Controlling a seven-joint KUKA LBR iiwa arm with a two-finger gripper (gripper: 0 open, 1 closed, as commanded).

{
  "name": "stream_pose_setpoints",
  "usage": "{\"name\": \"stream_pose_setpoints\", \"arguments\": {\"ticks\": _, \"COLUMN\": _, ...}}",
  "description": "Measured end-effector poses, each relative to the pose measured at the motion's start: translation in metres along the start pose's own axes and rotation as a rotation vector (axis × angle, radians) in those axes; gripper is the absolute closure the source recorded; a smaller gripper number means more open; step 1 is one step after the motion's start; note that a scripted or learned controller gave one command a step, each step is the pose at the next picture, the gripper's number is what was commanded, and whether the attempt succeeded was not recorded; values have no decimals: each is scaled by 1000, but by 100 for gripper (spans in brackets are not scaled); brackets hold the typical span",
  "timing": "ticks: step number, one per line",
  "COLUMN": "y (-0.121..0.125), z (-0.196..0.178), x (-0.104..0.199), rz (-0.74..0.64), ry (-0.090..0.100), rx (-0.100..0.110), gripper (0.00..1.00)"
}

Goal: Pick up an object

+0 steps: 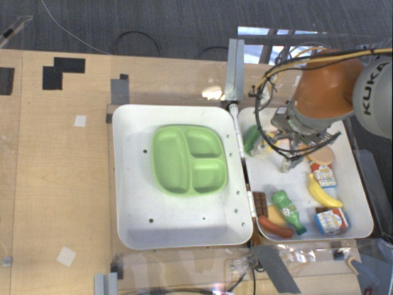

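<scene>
arm: cropped by right edge past the orange band
jaws: lost under wrist and cables, stance unreadable
green item: partly masked by cable loop, type unclear
small cartons: print too fine to read
worktop: cut off at left and bottom

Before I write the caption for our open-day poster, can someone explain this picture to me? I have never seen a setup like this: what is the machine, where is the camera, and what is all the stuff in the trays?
The grey and orange machine is a robot arm, reaching in from the right. One fixed camera looks down on the bench at a slant. Two shallow white bins sit side by side. The left bin holds a green divided plate. The right bin holds toy groceries: a banana, a green bottle, a sausage, two small cartons and a green item near the dividing wall. The gripper hangs over the right bin's upper part; nothing can be seen held in it.
</scene>
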State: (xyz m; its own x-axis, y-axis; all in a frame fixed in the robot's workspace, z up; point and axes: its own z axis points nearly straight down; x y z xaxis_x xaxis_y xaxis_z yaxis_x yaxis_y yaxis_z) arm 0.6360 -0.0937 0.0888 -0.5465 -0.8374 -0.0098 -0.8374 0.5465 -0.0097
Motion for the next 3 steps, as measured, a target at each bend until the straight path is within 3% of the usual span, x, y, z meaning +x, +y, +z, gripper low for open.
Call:
{"name": "stream_pose_setpoints", "arguments": {"ticks": 1, "y": -35, "z": -190, "x": 88, "rz": -306, "ry": 4, "rx": 7, "gripper": 0}}
{"name": "stream_pose_setpoints", "arguments": {"ticks": 2, "y": -29, "z": -15, "x": 97, "rz": -412, "ry": 3, "rx": 3, "gripper": 0}}
{"name": "stream_pose_setpoints", "arguments": {"ticks": 3, "y": -28, "z": -10, "x": 111, "rz": -429, "ry": -2, "rx": 16, "gripper": 0}}
